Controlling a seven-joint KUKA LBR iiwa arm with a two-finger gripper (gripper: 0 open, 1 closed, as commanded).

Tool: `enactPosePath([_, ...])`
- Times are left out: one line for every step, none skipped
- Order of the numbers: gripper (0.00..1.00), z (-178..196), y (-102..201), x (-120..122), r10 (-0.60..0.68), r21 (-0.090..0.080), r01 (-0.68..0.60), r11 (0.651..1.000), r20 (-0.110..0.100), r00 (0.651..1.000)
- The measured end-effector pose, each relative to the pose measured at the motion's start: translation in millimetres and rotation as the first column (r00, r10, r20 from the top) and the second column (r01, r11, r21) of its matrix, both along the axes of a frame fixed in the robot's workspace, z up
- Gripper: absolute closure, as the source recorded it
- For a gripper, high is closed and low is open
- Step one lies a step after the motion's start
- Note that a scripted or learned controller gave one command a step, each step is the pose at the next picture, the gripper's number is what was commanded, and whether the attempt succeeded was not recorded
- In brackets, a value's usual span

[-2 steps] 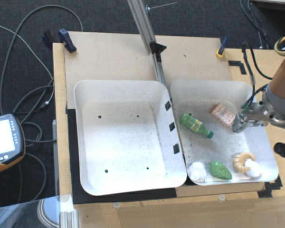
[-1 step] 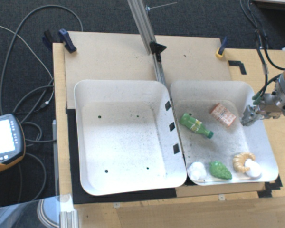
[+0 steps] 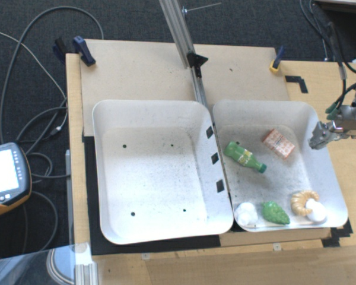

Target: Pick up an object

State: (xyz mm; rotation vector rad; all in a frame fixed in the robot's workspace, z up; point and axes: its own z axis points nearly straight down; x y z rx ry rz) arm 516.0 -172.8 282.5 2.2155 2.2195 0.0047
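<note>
**A:** Where is the gripper [image 3: 325, 134] right now?

**B:** At the right edge of the frame, about mid-height, over the outer rim of the right bin [image 3: 320, 159]. It shows as a small grey metal piece. Whether it is open or closed I cannot tell, and I see nothing held in it.

**A:** And the objects?

**B:** All in the right bin. A green bottle [image 3: 245, 157] with a yellowish label lies on its side near the bin's middle, tilted so its cap end points toward the lower right. Up and to the right of it sits a reddish-pink packet [image 3: 279, 143], lying flat, apart from the bottle and nearest to the gripper of all the items.

**A:** Anything lower down?

**B:** Yes, a row along the bin's bottom wall. From left to right: a white round object [image 3: 246, 213] in the lower-left corner, a green lumpy object [image 3: 275, 213] just beside it, then a tan ring-shaped piece [image 3: 302, 200] touching a white ball [image 3: 315, 211] in the lower-right corner (what exactly these are is hard to make out).

**A:** What about the left bin [image 3: 107, 159]?

**B:** It sits beside the right one, their inner walls meeting along the middle, where a metal rail [image 3: 178, 28] runs down from the top of the frame. A handheld controller [image 3: 6, 177] with a lit screen lies at the left edge, on the dark floor.
</note>
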Motion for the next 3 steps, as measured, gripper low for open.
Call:
enactPosePath([1.0, -8, 52, 31, 0.005, 0.002, -0.005, 1.0, -0.003, 1.0])
enactPosePath([1.0, -26, 104, 47, 0.005, 0.004, -0.005, 1.0, -0.009, 1.0])
enactPosePath([1.0, -42, 156, 66, 0.005, 0.004, -0.005, 1.0, -0.007, 1.0])
